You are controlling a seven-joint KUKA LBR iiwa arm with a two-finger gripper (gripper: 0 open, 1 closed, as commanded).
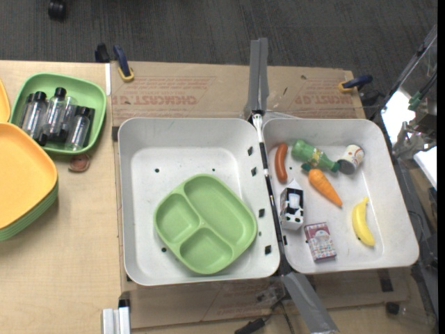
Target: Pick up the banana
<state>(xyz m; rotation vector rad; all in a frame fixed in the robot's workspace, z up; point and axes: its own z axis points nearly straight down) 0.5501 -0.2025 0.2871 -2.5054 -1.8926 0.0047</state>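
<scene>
Your banana (361, 222) is lying in the right bin (403, 186), near its right wall, just beside the carrot (325, 187). You cannot tell the gripper's state

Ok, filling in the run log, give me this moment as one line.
target: banana | location: right bin, near right wall | lying free beside carrot | task: not yet picked

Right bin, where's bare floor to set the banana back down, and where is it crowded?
In the right bin, bare floor lies between the carrot and banana, and along the near wall beyond the small pink box. It is crowded at the far end: sausage, green bottle and small cup.
</scene>
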